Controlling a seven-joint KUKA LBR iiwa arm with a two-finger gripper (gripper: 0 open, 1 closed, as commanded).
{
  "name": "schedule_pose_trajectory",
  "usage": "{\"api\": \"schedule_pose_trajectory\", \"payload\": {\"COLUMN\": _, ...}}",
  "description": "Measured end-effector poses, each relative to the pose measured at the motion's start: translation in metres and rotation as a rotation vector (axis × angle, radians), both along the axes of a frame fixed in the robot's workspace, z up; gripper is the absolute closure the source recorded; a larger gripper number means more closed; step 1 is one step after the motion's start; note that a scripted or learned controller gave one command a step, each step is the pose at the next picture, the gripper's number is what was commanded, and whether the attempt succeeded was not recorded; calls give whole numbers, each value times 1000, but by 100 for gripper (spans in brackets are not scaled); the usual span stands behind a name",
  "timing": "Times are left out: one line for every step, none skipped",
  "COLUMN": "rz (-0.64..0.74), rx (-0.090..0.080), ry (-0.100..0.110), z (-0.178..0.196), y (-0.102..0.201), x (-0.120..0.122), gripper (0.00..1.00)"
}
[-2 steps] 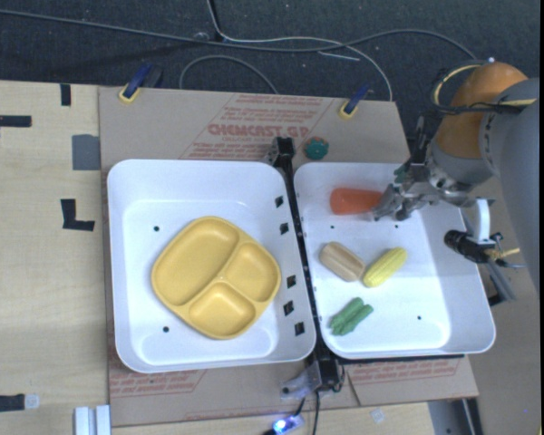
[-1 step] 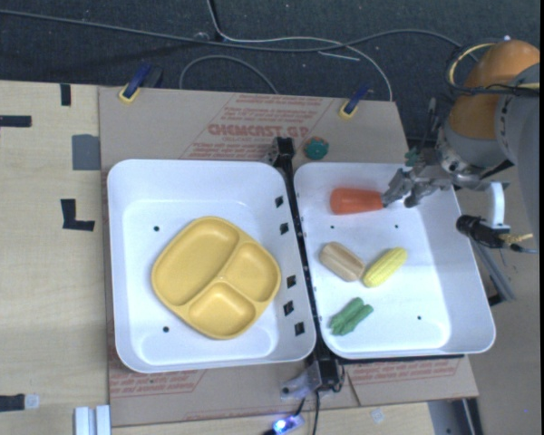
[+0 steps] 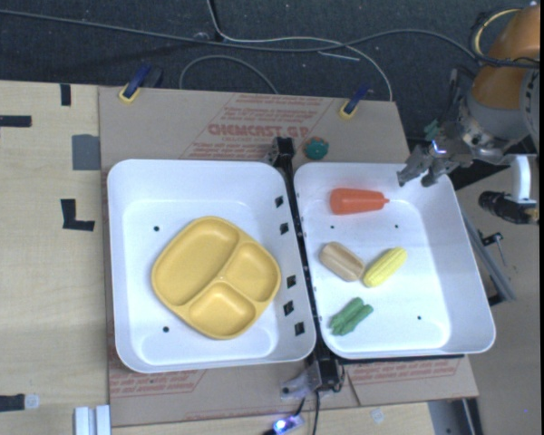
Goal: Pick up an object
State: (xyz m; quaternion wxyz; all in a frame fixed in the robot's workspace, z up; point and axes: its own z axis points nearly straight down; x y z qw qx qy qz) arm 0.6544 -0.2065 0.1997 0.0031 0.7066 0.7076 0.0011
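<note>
Listing from the camera view: bench (image 3: 36, 243) bearing two white bins side by side. Left bin (image 3: 136, 184) holds one yellow divided tray (image 3: 216, 276). Right bin (image 3: 462, 306) holds four items: orange carrot (image 3: 357, 201) near the far wall; tan bread roll (image 3: 342, 262) at centre; yellow corn cob (image 3: 384, 266) just beside the roll, on its right; green pea pod (image 3: 351, 316) toward the near wall.

Pincer (image 3: 421, 172): poised over the right bin's far right corner, carrying nothing; whether its fingers stand wide or narrow cannot be told at this size.

Governing relation: the carrot is the nearest item, lying to the pincer's left and slightly nearer the camera, long axis running left to right across the bin, tip pointing toward the pincer. Judged the likeliest pick; remaining items lie farther off.
</note>
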Motion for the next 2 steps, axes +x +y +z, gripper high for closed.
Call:
{"api": "schedule_pose_trajectory", "payload": {"rz": 0, "rx": 1, "ry": 2, "z": 45, "y": 4, "x": -3, "gripper": 100}}
{"api": "schedule_pose_trajectory", "payload": {"rz": 4, "rx": 4, "ry": 5, "z": 52, "y": 59, "x": -9, "gripper": 100}}
